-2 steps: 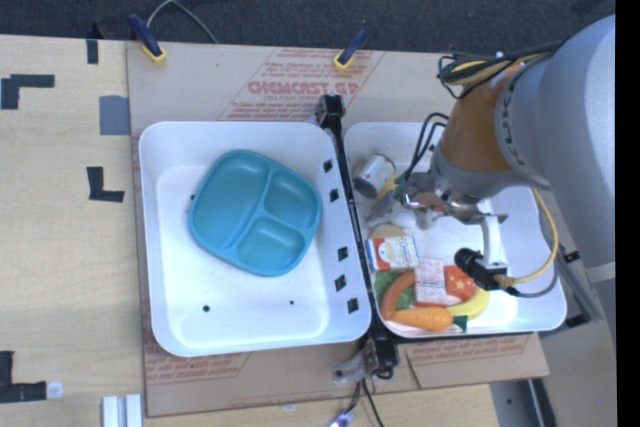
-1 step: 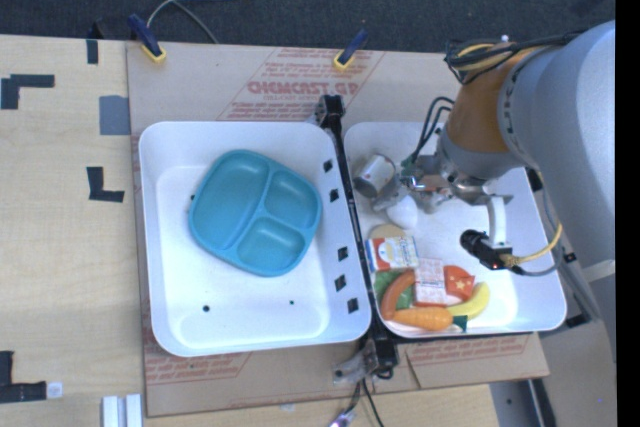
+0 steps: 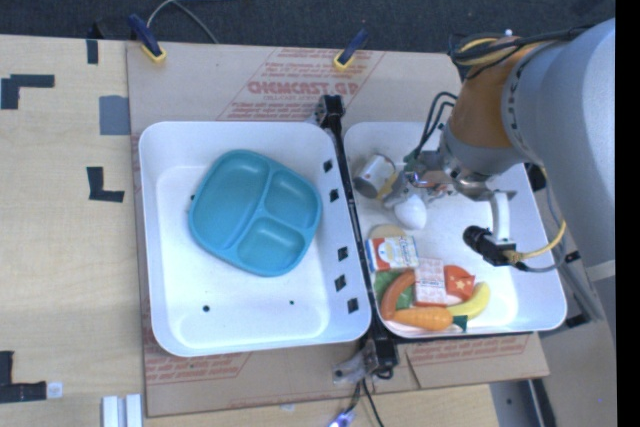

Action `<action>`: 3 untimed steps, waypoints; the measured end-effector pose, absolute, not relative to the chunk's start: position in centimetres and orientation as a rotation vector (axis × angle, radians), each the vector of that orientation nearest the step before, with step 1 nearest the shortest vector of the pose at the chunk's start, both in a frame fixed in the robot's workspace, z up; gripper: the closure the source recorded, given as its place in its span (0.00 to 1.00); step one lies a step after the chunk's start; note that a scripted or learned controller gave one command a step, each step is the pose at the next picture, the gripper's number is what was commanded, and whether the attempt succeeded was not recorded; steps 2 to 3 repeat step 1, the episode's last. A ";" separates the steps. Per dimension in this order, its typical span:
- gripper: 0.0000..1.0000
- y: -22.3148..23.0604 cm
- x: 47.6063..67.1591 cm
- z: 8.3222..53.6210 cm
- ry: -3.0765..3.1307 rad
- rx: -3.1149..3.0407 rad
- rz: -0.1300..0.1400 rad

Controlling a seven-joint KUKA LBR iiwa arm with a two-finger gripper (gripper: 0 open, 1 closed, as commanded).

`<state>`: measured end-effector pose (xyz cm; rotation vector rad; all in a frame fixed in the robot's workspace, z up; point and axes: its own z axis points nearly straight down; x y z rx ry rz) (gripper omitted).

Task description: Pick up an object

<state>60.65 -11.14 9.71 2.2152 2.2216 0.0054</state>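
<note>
- White egg-shaped object (image 3: 411, 211) is my likeliest pick: it lies in the right bin (image 3: 530, 300), just under my end effector (image 3: 416, 183) and perhaps touching it.
- Whether my end effector is spread or closed I cannot tell; cables and the wrist body hide its tip, and I see nothing clearly held.
- Judging by its look, the white object is light, smooth and rounded, so it may slip or roll out of a pinch. I would take it across its widest middle, squarely, with gentle force.
- Just beside my end effector, toward the divider between the bins, lies a small metallic can (image 3: 372, 175) on its side; it seems stiff and light, and could roll if nudged.
- Nearer the front edge, beyond the white object, sits a cluster: a small carton (image 3: 393, 251), a carrot (image 3: 420, 319), a banana (image 3: 477, 299) and a red piece (image 3: 458, 280), packed close together and awkward to separate.
- Well away from my end effector, in the left bin (image 3: 170, 215), rests a blue divided plate (image 3: 256, 212): stiff, wide and flat, hard to grip except at its rim.
- Both bins stand on the table (image 3: 60, 245).
</note>
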 end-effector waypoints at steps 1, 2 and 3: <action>1.00 -5.9 58.1 18.5 2.224 2.218 0.002; 1.00 -5.9 58.1 18.5 2.224 2.218 0.002; 1.00 -5.9 58.1 18.5 2.224 2.218 0.002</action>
